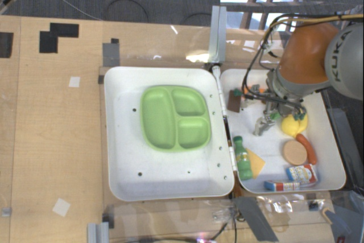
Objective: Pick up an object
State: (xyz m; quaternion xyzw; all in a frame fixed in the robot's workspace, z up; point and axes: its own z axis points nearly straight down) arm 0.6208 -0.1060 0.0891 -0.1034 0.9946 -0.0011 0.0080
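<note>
The wooden tabletop carries two shallow white bins side by side. The left bin holds a light green divided plate with three compartments, lying flat near its middle. The right bin is the crowded one, and the arm, grey with a broad orange band, comes in over it from the right and bends down into its upper half.

The pincer hangs low over the middle of the right bin, its metal fingers pointing down toward the bare white floor. Whether those fingers are spread or closed cannot be told from this angle, and nothing can be seen between them.

The things to pick lie all round it. A yellow lemon sits just beside the pincer on its right, partly under the wrist. Below that lies a round tan disc like a bun, with a red sausage touching its right edge. A green bottle lies along the bin's left wall, below and left of the pincer, with a yellow wedge just beside it. A red, white and blue packet lies near the bin's lower edge. A small brown block rests up and left of the pincer, near the left wall.
</note>
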